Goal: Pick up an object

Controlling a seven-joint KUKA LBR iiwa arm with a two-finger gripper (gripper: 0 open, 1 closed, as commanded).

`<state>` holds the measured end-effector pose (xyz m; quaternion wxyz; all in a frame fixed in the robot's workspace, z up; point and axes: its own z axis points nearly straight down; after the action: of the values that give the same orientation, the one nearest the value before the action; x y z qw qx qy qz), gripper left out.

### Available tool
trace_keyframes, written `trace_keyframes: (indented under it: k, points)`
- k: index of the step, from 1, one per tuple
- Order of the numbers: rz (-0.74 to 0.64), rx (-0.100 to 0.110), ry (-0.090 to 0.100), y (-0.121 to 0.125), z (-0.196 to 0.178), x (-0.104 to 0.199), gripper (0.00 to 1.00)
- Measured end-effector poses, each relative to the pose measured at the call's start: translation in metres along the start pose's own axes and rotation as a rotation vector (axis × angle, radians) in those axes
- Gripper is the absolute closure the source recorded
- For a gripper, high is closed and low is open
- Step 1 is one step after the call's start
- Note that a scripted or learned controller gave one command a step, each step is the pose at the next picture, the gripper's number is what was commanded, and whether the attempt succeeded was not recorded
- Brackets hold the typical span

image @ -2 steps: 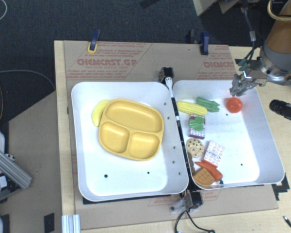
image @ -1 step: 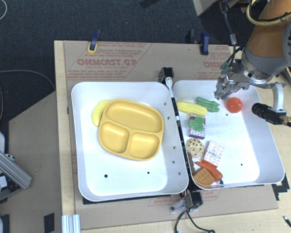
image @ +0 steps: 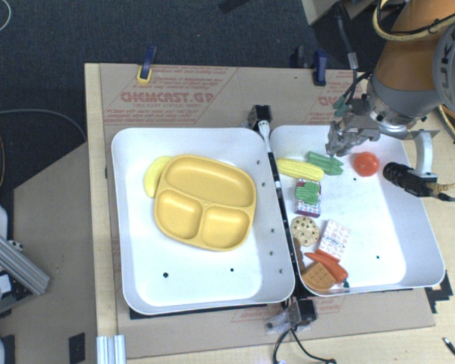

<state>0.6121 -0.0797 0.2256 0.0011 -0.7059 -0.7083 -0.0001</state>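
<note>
Hovering at the back of the right-hand shallow white bin (image: 409,226), my gripper (image: 338,147) sits just above the green plastic pea pod (image: 324,163), whose long axis runs left-right; how far my jaws stand apart I cannot tell, nothing visibly held.

Arm (image: 421,51) cut off by top and right edges. End effector (image: 340,144) fingertips too small and dark to read. Yellow item (image: 153,174) mostly hidden under the tray's (image: 205,202) left rim.

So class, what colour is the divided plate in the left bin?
Yellow; the divided plate shows best in the camera view.
</note>
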Motion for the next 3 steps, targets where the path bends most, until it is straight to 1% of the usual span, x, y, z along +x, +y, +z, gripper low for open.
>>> trace_keyframes:
  k: [1, 2, 3]
  points:
    - [0.003, -0.004, -0.002, 0.002, -0.008, -0.007, 1.0]
    - [0.003, -0.003, -0.003, 0.011, 0.005, -0.009, 1.0]
    - [0.004, -0.005, -0.003, 0.002, -0.009, -0.015, 1.0]
